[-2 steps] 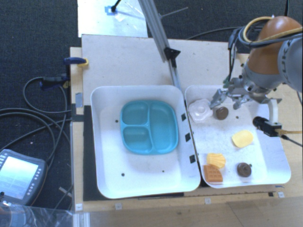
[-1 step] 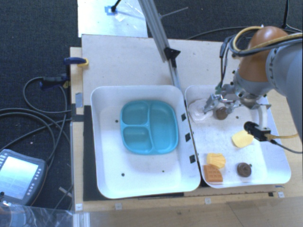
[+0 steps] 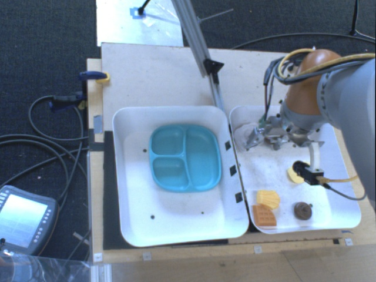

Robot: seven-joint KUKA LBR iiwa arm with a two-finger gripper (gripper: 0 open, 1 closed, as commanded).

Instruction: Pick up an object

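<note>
While the gripper (image 3: 254, 138) hangs with fingers unreadable, 3 items (image 3: 268, 200) lie near.

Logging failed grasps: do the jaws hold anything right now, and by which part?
It cannot be told. The gripper sits low over the right bin, apart from the yellow piece, and nothing shows between its jaws.

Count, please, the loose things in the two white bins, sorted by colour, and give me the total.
Light blue: 1, the divided plate in the left bin
Yellow: 2, a waffle-like piece and a small round piece, in the right bin
Orange: 1, a ridged block
Brown: 1, a small round object
Total: 5
</note>
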